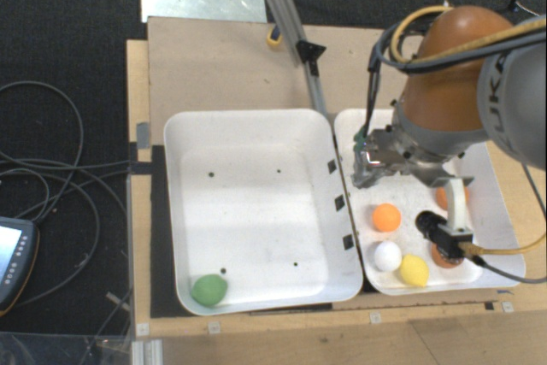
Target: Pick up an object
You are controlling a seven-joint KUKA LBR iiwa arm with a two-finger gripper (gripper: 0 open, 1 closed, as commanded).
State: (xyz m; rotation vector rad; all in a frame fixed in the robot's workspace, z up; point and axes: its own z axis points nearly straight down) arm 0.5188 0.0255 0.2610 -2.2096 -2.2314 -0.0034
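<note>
Arm (466, 73) low, wrist pointing down

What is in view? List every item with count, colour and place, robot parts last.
bins: two, white, side by side on the bench
green ball: one, near corner of the left bin
orange ball: one, right bin, middle
white ball: one, right bin, beside the yellow one
yellow ball: one, right bin, near edge
orange objects: two, right bin, partly hidden by the arm
cables: several, dark, floor at left
arm: one, grey and orange, over the right bin
hand: one, metal, above the right bin's far part
</note>
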